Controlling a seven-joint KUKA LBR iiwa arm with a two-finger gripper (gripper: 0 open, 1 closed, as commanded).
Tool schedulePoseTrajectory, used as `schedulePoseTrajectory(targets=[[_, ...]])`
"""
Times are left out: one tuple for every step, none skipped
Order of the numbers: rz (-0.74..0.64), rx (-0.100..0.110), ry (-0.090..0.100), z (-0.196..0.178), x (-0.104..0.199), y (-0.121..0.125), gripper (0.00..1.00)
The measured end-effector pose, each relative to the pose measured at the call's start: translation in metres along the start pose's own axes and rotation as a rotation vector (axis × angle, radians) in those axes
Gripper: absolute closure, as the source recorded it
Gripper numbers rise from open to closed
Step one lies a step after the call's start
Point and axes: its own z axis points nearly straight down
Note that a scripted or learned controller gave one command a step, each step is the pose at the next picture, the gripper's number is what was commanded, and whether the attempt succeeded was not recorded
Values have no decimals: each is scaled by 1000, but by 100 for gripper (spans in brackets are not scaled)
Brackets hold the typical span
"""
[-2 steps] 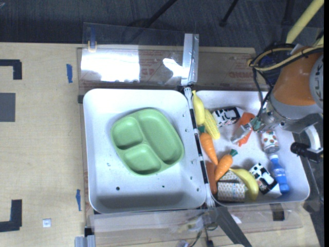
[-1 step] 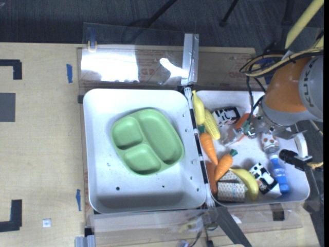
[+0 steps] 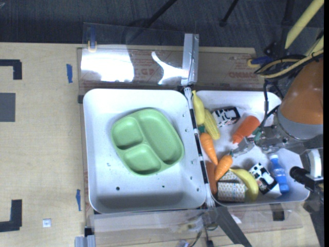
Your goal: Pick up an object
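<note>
Gripper (image 3: 245, 144) hanging low in the right bin (image 3: 226, 98), finger spread impossible to tell. Orange bottle (image 3: 244, 129) lying just above-left, seemingly touching the fingertips; carrot (image 3: 223, 166) resting just below-left.

We log a green divided plate (image 3: 147, 141) lying in the left bin (image 3: 97, 107) (three compartments), roughly central within that bin.

A grey robot arm (image 3: 308, 122) with a broad, rounded orange band above its wrist. Below the band sits a silver-grey metal wrist block, with a thin black cable (image 3: 267, 104) looping along its side. Darker fittings are blurred.
</note>
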Motion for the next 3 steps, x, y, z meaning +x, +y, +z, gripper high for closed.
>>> schedulePoseTrajectory(targets=[[-211,-18,-1,55,27,-5,0],[-549,-32,-17,64,18,-19,0],[-504,-4,-4,10,-35,-30,0]])
